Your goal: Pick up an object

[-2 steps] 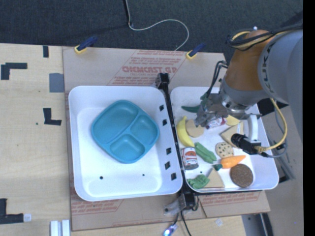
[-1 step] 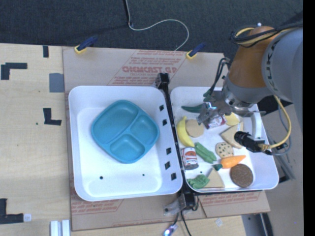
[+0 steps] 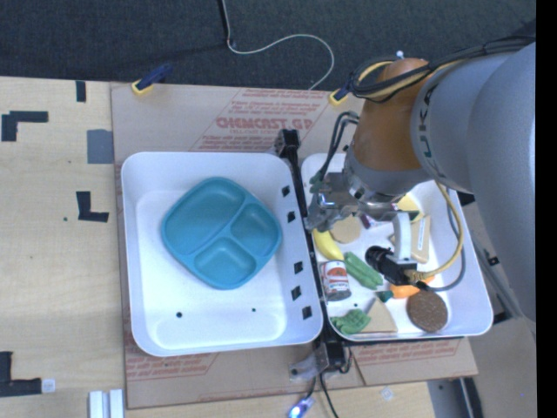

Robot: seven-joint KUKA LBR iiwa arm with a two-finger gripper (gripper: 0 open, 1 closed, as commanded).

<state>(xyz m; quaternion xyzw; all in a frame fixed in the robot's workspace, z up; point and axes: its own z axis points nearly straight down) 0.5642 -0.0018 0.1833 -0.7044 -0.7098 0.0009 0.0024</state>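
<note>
Hovering over the right bin (image 3: 470, 320), the gripper (image 3: 341, 205) hides its own state beside "CHEMCAST" cardboard (image 3: 261, 124).

A robotics lab: a grey industrial arm (image 3: 470, 111) reaches over two white bins (image 3: 139, 233) on a cardboard-covered surface (image 3: 252, 120), with loose cable (image 3: 278, 46) trailing beyond the pincer.

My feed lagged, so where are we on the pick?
Nothing looks picked yet: the banana, small can and brown round disc lie in the right bin. The arm is down over that bin's clutter; its gripper is hidden. The grasp and lift remain. The blue divided plate sits in the left bin.
</note>
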